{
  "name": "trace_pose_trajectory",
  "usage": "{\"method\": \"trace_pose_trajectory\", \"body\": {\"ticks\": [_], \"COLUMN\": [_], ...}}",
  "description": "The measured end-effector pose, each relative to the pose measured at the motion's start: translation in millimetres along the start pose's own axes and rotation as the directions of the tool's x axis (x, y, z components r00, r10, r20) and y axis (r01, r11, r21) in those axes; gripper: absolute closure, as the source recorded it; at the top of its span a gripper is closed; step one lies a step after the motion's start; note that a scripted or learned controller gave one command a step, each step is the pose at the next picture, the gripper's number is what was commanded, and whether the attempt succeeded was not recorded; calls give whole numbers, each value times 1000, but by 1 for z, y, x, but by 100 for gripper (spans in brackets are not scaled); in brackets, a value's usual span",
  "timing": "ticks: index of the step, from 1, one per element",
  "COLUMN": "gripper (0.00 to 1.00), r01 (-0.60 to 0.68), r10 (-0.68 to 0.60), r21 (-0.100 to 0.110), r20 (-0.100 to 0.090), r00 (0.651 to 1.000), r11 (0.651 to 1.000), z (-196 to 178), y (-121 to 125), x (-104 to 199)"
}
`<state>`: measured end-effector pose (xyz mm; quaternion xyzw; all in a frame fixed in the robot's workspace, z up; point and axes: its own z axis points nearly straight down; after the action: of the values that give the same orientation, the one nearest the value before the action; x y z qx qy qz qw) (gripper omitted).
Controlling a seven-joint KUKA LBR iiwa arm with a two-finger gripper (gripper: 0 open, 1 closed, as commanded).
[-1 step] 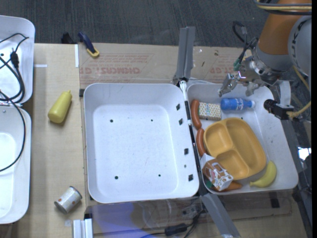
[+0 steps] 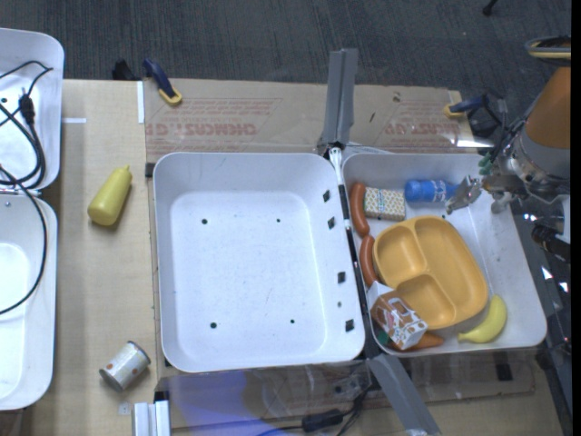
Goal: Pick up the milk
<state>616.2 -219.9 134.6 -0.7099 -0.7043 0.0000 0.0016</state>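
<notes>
Two shallow white bins sit side by side on the desk (image 2: 100,271). The left bin (image 2: 182,334) is beside the right bin (image 2: 526,316), which holds all the items described here. The milk carton (image 2: 398,321), small and printed in brown, white and orange, lies tilted at the near left corner of the right bin, touching the near edge of a yellow divided plate (image 2: 427,266). A banana (image 2: 486,323) lies just beside the plate's near right side. A sausage (image 2: 360,209) rests along the bin's left wall, with a small patterned box (image 2: 385,203) beside it and a blue bottle (image 2: 427,190) lying on its side farther right.

The gripper (image 2: 467,193) hangs over the far right part of the right bin, near the blue bottle and well apart from the milk carton. Whether the jaws stand wide or narrow cannot be told; nothing is seen held between them.

On the desk, left of the bins, lie a yellow mustard bottle (image 2: 110,197) and a small can (image 2: 123,365).
</notes>
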Motion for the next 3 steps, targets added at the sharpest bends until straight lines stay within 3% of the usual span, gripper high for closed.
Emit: {"method": "trace_pose_trajectory", "body": {"ticks": [1,2,3], "gripper": [0,0,0], "r01": [-285,-564,-564], "r10": [286,564,564], "r21": [-3,-29,-27], "r20": [3,0,2], "r00": [958,826,826], "r11": [958,826,825], "z": [-26,33,35], "y": [10,-44,-44], "x": [24,82,82]}}
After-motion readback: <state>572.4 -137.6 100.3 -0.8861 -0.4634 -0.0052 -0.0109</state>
